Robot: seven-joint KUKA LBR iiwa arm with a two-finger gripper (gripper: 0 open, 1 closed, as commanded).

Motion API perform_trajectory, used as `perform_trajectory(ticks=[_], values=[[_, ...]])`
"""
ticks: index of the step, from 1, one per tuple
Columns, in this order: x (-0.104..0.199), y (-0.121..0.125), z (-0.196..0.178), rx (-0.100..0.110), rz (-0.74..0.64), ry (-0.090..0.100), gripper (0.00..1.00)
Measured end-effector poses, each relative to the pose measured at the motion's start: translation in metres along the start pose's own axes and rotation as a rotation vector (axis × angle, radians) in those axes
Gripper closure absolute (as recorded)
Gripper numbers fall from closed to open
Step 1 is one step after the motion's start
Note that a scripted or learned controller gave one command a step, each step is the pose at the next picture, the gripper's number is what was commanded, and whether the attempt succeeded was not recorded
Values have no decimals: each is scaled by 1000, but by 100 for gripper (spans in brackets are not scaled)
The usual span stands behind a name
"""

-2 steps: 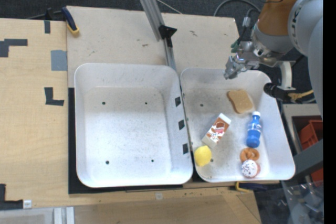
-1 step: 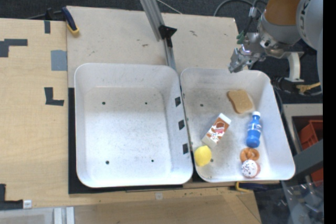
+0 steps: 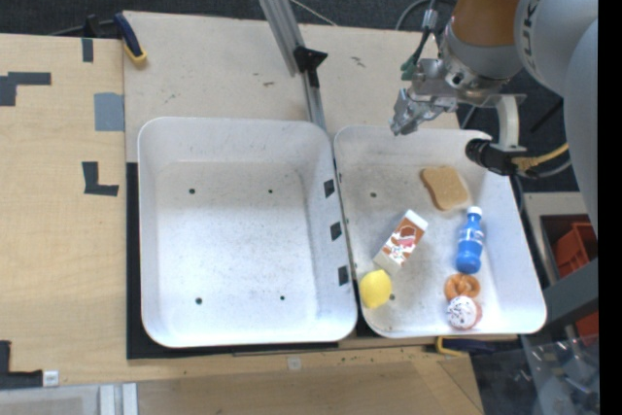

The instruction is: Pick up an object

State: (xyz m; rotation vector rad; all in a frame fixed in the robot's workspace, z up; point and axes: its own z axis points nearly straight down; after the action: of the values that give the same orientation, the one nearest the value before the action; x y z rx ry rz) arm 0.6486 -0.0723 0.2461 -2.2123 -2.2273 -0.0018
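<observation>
The right bin [image 3: 389,155] holds several objects. A tan slice of bread [image 3: 445,187] lies near its far right. A small red-and-white carton [image 3: 401,241] rests in the middle, tilted. A blue bottle with a white cap [image 3: 469,240] lies by the right wall. A yellow lemon [image 3: 375,288] sits at the near left corner. An orange doughnut [image 3: 462,287] and a white-and-pink pastry [image 3: 462,312] lie at the near right. My gripper [image 3: 406,120] hangs above the bin's far edge, apart from all of them, with nothing seen in it.
The left bin [image 3: 233,228] stands beside the right one, their walls touching. A slanted metal pole [image 3: 277,5] rises behind the bins. A yellow-and-blue clamp [image 3: 129,39] sits at the bench's far left. Black cables [image 3: 505,155] hang near the right bin's far corner.
</observation>
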Motion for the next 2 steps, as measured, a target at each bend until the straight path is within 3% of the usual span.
perform_trajectory(ticks=[2], values=[[113,-6,13,2,1,-1,100]])
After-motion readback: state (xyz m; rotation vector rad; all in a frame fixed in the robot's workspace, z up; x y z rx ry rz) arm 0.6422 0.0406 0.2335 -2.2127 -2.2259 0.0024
